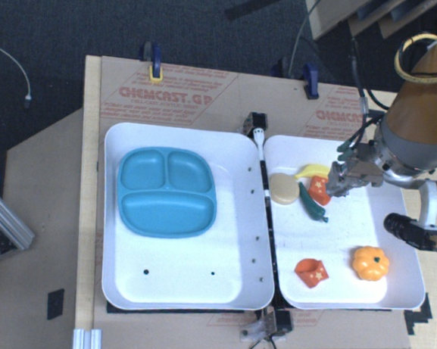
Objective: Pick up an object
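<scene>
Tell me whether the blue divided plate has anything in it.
Empty. The blue divided plate lies flat in the left bin, and all three compartments show bare blue.

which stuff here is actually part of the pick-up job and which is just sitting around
Part of the job:
- gripper, down in the right bin
- red piece, banana and green pepper beside it
- tan disc, red block, orange pumpkin, also there to pick

Just lying about:
- blue divided plate in the left bin
- blue clamps on the board edge
</scene>
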